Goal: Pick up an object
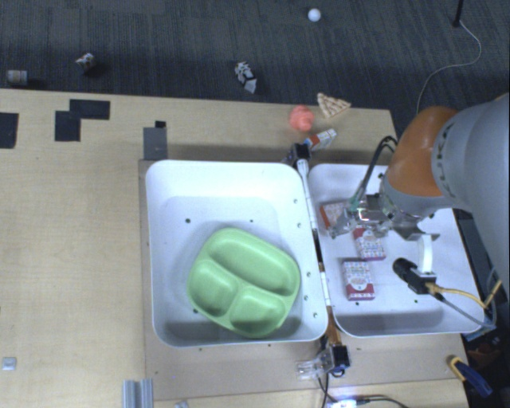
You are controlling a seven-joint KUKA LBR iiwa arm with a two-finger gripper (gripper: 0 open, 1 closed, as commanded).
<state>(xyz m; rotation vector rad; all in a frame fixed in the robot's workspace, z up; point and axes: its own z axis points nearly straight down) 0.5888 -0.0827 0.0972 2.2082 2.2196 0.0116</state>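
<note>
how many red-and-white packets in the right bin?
3, all in the right bin: the near packet mid-floor, the middle packet just behind it, the far packet toward the left wall, beside the gripper. The arm may hide more.

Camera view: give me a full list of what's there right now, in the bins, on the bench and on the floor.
left bin: one, white, left of the pair
divided plate: one, green, in the left bin
right bin: one, white, beside the left bin
small packets: three, red and white, in the right bin
ball: one, pink, on the bench behind the bins
wedge toy: one, tan, on the bench beside the pink ball
small tube: one, red and white, at the bins' far rim
small ball: one, white, on the dark floor
arm: one, grey with orange band, from the right
gripper: one, over the right bin's far packets
</note>
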